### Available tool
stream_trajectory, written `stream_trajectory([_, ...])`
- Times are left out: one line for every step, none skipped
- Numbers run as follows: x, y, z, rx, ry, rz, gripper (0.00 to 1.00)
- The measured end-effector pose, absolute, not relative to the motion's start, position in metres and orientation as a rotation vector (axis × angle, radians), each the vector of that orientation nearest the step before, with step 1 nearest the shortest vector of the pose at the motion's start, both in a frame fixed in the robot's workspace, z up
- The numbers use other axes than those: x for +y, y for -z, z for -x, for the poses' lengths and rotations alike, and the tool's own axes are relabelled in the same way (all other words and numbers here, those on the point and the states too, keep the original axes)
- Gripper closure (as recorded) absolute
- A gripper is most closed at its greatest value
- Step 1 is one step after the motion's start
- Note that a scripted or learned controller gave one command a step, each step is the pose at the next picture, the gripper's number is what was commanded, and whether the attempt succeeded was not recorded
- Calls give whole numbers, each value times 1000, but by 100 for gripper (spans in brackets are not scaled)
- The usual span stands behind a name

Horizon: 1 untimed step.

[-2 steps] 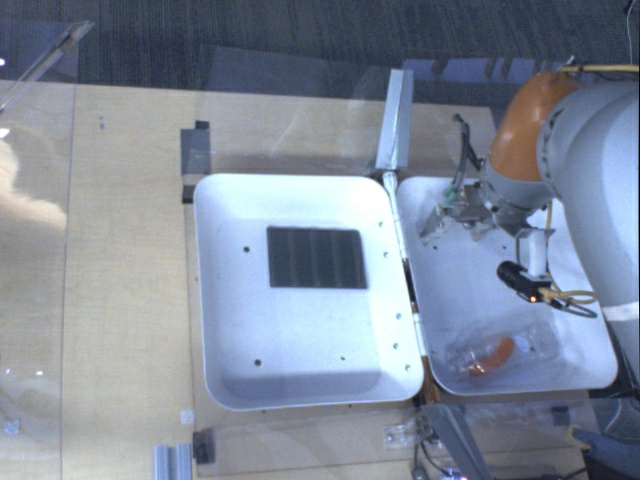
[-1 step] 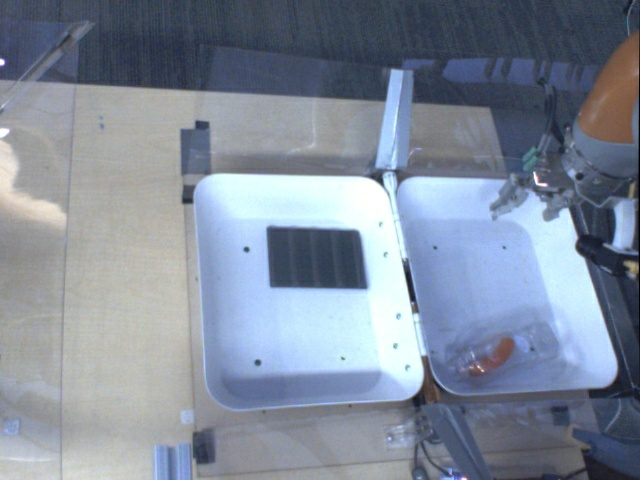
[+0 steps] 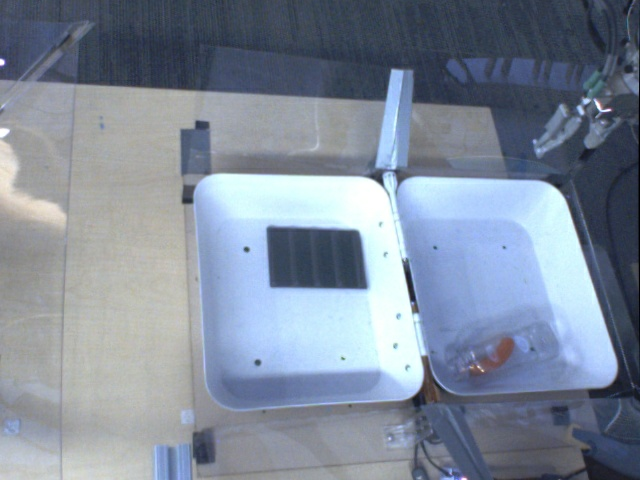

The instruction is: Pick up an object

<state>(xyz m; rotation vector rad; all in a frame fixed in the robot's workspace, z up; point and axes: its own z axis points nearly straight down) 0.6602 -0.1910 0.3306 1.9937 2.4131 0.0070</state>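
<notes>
Pale metallic end effector [image 3: 575, 128], thin cables

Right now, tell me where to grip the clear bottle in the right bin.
Grip the clear bottle mid-body, from above, jaws across its narrow width. It lies on its side, slanted, near the right bin's front wall.

floor [image 3: 250, 8]: dark grey carpet | bench [image 3: 120, 298]: pale wood | clear panel [image 3: 35, 78]: glare at left
</notes>
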Motion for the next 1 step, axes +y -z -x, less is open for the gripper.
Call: stream_trajectory([-141,-184,-621,2307,-4,-2127,0])
